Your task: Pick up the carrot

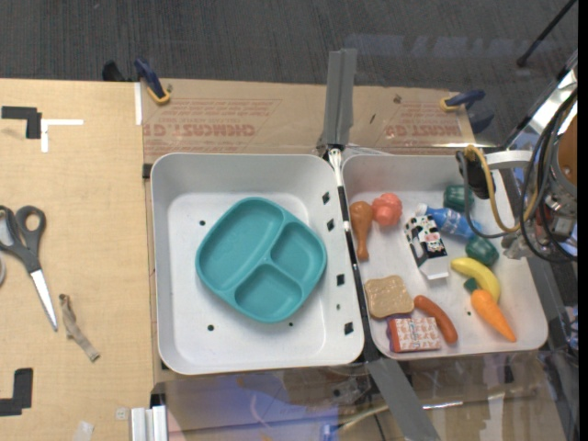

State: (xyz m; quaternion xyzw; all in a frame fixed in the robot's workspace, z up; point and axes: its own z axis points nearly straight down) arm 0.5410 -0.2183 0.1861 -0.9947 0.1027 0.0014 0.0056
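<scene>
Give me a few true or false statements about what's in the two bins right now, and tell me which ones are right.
1. The carrot lies in the right bin, near its front right corner. True.
2. The teal divided plate sits in the right bin. False: it is in the left bin.
3. The banana lies just behind the carrot. True.
4. The carrot rests on the slice of bread. False: the sausage lies between them, and the carrot is on the bin floor.
5. The scissors are inside the left bin. False: they lie on the bench to its left.
</scene>
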